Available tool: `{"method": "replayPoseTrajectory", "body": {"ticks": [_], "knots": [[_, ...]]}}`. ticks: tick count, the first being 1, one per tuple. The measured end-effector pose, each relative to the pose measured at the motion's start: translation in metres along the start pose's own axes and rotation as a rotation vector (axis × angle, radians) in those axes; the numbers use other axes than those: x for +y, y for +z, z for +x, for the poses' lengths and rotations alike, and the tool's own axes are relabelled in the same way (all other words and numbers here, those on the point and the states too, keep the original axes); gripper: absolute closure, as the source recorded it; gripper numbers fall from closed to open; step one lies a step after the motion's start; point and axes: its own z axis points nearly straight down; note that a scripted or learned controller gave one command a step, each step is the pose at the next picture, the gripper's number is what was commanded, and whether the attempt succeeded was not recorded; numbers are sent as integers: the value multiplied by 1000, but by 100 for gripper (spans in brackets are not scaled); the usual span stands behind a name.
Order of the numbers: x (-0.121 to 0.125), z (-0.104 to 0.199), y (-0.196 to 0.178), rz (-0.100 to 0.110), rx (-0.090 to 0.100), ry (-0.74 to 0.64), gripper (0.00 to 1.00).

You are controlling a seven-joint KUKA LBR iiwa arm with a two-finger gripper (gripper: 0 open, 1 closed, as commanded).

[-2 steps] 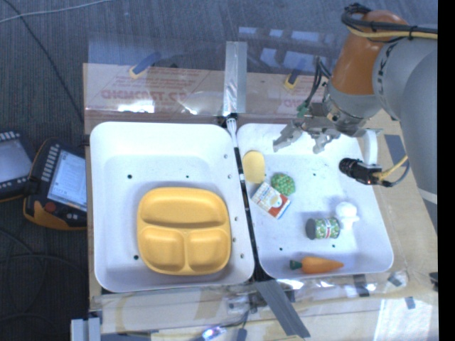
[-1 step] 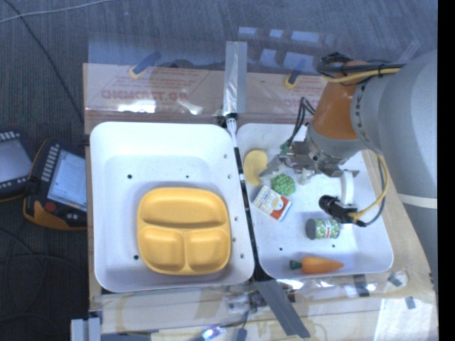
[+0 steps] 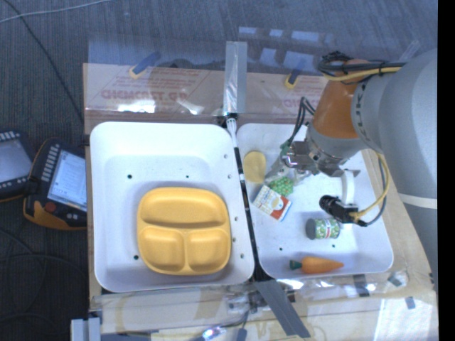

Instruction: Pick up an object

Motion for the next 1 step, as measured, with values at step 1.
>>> {"method": "replayPoseTrajectory", "body": {"ticks": [1], "knots": [[17, 60, -96, -4, -6, -22, 100]]}}
